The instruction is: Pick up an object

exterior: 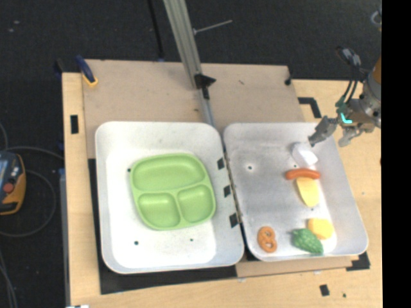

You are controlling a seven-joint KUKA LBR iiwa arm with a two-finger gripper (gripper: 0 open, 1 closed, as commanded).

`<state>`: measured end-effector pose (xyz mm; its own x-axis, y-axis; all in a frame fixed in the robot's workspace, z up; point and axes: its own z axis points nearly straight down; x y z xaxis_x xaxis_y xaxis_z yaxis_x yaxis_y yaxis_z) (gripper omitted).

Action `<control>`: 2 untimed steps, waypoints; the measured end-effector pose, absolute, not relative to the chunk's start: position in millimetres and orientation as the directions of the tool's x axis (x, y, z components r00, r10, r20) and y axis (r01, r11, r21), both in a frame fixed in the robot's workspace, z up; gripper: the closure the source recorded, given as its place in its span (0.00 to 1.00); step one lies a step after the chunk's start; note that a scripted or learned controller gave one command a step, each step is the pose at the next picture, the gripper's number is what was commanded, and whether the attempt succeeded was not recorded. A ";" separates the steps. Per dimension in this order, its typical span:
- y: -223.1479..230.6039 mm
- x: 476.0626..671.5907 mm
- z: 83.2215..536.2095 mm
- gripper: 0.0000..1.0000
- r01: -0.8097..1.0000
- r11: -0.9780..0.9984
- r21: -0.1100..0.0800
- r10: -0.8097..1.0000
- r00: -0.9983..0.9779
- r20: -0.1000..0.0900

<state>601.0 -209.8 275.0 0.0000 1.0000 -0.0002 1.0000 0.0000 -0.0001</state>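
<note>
Green and bumpy, a toy vegetable (307, 241) is lying nearest the camera at about five o'clock in the right bin (270, 146), touching a yellow block (321, 228), with an orange pretzel-shaped piece (266, 239) sitting just beside it toward seven o'clock. Further back, a yellow wedge (308, 191) is resting under a thin orange stick (302, 174), and a small white object (303, 153) is lying at roughly one o'clock. Beyond that, the gripper (338, 131) is hovering over the bin's far right rim with its two fingers spread apart and nothing between them, so I judge the pick as not yet begun: choosing, descending and closing are all left. The white object is sitting closest to the fingers. Open floor is showing across the bin's left half, while the near pieces are crowding the rim. Off at nine o'clock, a green divided plate (172, 191) is occupying the left bin (115, 146).
</note>
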 end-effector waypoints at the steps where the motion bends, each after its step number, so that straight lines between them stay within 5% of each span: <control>1: -209.8 601.5 276.1 0.00 1.000 0.000 0.002 1.000 0.000 -0.001; 2: -203.1 605.8 217.9 0.00 1.000 0.004 -0.003 1.000 -0.004 -0.001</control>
